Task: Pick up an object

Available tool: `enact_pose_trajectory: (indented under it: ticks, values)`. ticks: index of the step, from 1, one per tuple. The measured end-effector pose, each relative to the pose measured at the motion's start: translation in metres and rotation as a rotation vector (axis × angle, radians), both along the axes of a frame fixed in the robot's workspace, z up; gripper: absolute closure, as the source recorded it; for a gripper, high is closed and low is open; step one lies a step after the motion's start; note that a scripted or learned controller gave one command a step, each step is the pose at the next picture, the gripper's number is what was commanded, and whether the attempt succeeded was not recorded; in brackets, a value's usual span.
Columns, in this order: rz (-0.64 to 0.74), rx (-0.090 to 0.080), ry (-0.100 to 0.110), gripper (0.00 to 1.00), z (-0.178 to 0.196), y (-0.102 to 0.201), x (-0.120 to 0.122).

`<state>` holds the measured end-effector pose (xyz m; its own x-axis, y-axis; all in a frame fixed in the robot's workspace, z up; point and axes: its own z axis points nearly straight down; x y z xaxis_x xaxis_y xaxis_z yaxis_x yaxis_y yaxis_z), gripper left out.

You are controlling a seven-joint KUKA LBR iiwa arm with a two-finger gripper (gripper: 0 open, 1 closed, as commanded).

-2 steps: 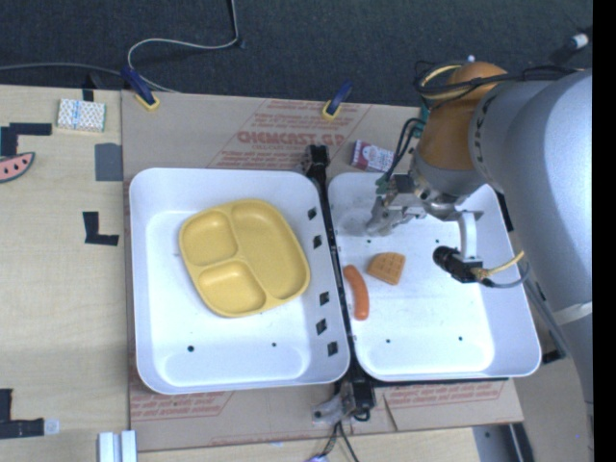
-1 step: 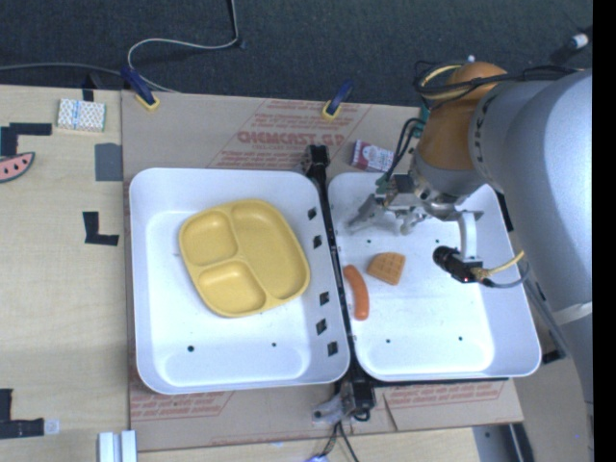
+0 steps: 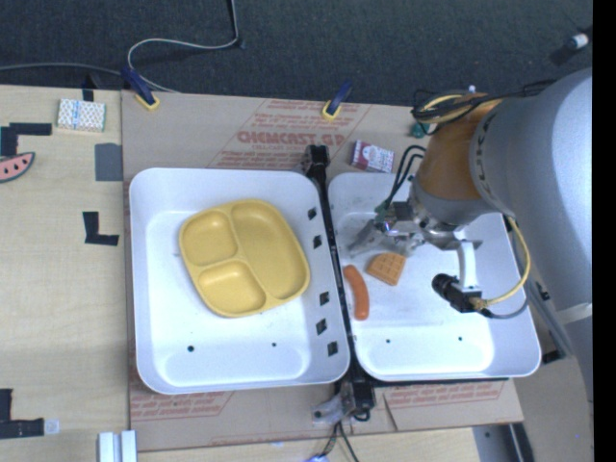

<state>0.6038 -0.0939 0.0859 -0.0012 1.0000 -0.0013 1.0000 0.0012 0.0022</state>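
A tan waffle piece (image 3: 386,269) lies in the right bin (image 3: 500,354), near its middle left. Just below and left of it is an orange-red sausage (image 3: 359,292), lying lengthwise by the bin's left wall. My gripper (image 3: 379,241) hangs over the right bin, directly above the waffle piece's upper edge. It is open, with one grey finger (image 3: 359,240) stretching left toward the divider. Nothing sits between the fingers. The grey arm with its orange band (image 3: 452,157) comes in from the right.
A yellow divided plate (image 3: 243,256) lies in the left bin (image 3: 159,354). A small dark red packet (image 3: 370,156) rests on the cardboard behind the right bin. Black clips (image 3: 315,159) join the bins along the divider. A cable (image 3: 481,301) loops off the wrist over the right bin.
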Motion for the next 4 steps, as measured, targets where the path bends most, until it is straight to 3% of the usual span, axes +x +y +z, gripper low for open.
enact_pose_trajectory:
  ticks: [1, 2, 3, 4]
  values:
    - [0.000, -0.001, -0.002, 1.00, 0.0096, -0.0005, 0.0003]
    - [0.000, -0.001, -0.001, 0.00, 0.0095, -0.0005, 0.0002]
    - [0.001, 0.000, 0.000, 1.00, 0.0187, 0.0003, 0.0002]
    - [0.001, 0.000, 0.000, 0.00, 0.0186, 0.0003, 0.0001]
